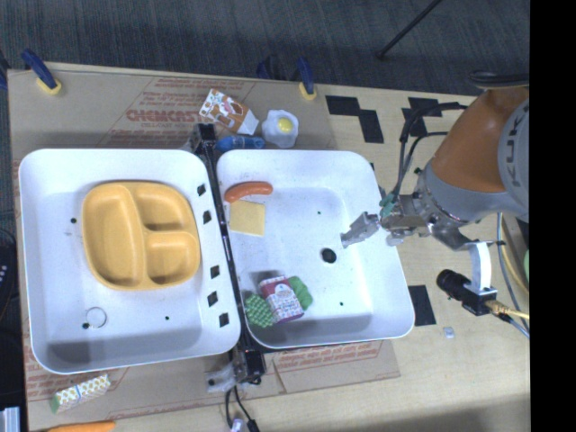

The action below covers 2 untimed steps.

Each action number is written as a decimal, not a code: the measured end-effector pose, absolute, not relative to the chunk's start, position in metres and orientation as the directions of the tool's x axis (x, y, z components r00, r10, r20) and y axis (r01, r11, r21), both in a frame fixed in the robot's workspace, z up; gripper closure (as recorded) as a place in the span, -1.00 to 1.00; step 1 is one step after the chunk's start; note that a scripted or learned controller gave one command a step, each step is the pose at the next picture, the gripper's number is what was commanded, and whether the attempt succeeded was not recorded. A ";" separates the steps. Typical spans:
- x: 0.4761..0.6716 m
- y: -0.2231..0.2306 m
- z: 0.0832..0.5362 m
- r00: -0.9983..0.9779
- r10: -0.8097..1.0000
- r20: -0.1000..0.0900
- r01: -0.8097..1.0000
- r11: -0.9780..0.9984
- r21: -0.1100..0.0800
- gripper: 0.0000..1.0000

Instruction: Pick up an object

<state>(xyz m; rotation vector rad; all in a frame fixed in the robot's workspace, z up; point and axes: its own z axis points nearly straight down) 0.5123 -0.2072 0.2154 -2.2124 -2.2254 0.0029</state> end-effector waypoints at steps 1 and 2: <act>0.520 -0.093 0.104 0.086 0.996 0.002 0.996 -0.086 -0.007 -1.00; 0.486 -0.099 0.093 -0.194 0.981 0.002 0.981 0.194 0.001 -1.00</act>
